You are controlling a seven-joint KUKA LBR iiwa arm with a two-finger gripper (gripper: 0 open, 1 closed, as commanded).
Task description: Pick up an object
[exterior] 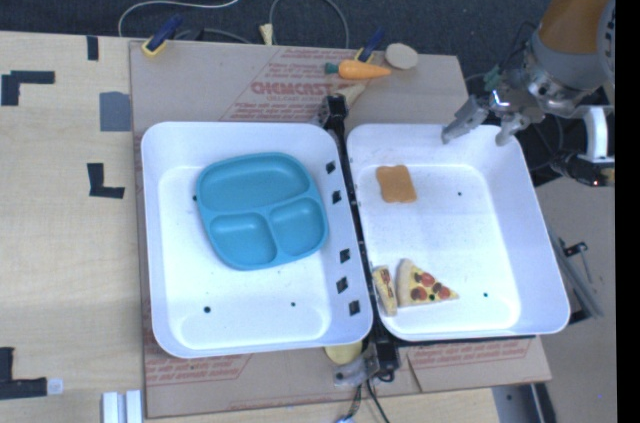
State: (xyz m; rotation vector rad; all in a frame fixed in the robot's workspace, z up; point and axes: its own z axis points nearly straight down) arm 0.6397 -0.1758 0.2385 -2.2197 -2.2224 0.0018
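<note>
Both white bins sit mid-frame, and with the gripper [481, 125] spread open and nothing held at the right bin's [520, 211] upper edge, the toast-like brown slab [396, 184] should be approached squarely from above.

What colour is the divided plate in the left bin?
Light blue all over; the divided plastic plate shows clearly in the camera view.

Divided plate [263, 210] sits in the left bin [160, 241]; toast [396, 183] and pizza slice [415, 285] in the right bin [520, 211].
</note>
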